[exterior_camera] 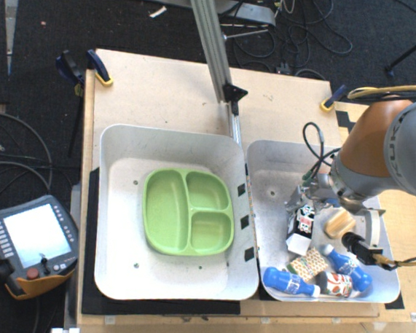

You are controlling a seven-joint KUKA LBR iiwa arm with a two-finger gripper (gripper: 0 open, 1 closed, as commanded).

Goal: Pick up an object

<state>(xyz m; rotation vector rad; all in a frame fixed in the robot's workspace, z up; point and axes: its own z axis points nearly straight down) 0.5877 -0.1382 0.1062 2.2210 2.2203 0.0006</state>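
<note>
Two white bins are seen side by side on the counter [164, 92]. A green divided plate [189, 211] is laid in the left bin [111, 262]. The tool [308, 208] is lowered into the right bin [273, 176], just above a black-and-white carton [304, 221]; whether it is clenched or released cannot be told. Blue bottles [288, 281] and a checkered packet [308, 265] are clustered at the near edge.
</note>
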